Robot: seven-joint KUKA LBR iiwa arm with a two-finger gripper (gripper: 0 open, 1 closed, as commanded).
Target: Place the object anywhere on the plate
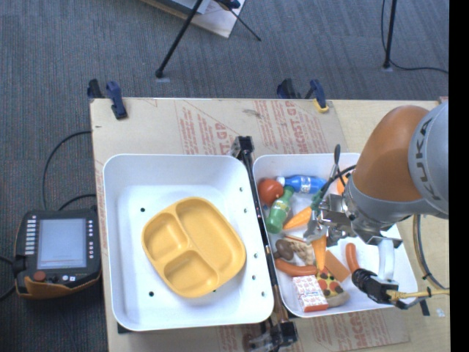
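Down in the right bin (410, 299), the pincer (322, 229) hangs over a heap of toy food; a carrot (319, 251) lies at its six o'clock. Whether it grips anything, I cannot tell. At nine o'clock, well apart, sits the yellow plate (193, 246).

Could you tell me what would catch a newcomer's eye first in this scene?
The yellow plate with three compartments lies alone in the left bin. The right bin holds a jumble of toy food, including a blue bottle and a green bottle. The arm's orange band looms over that bin from the right.
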